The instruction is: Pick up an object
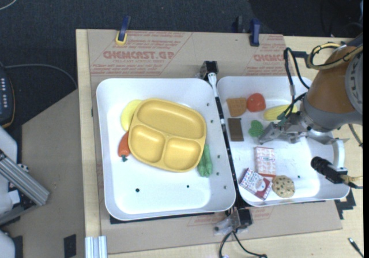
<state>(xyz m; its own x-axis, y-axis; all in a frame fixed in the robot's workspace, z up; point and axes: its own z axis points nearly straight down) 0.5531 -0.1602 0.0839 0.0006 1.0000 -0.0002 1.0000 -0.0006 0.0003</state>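
Observation:
My gripper (272, 132) hangs low over the middle of the right bin (305, 190), reaching in from the right. Its tip lies just right of a small green item (255, 129) and above a pink-and-white packet (265, 160). A yellow banana-like piece (274, 112) sits just behind it, next to a red tomato (256, 101). An orange-brown square (236, 105) and a dark brown bar (235, 129) lie along the bin's left side. A red-and-white packet (254, 183) and a cookie (283, 185) rest at the front. Nothing is visibly held.
The left bin (115, 187) holds a large yellow divided plate (167, 134). Around the plate lie a yellow piece (129, 113), an orange-red carrot-like item (124, 146) and a green item (204, 163). A raised divider (222, 130) separates the bins.

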